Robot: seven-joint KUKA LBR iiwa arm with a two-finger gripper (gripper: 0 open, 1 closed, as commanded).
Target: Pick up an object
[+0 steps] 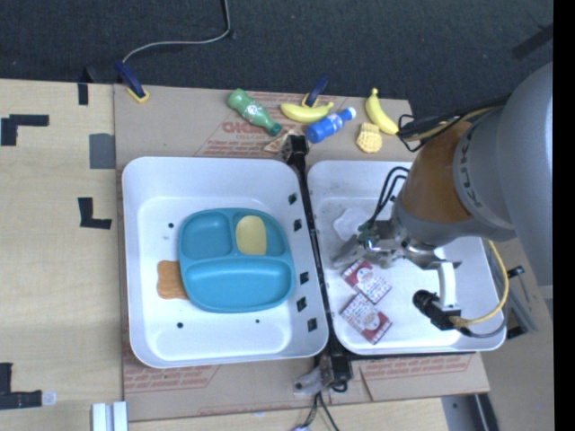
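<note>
Right bin [476, 344]: two red-and-white packets [366, 299] lay near its front wall, one behind the other. The hand [359, 245] sat low just behind them, touching neither; whether it was open or closed could not be told. Left bin [144, 241]: blue divided plate [235, 263] carried a yellow piece [252, 235]. Behind the bins, on the desk [54, 241]: green bottle [253, 111], two bananas [306, 111], blue bottle [329, 125].
</note>
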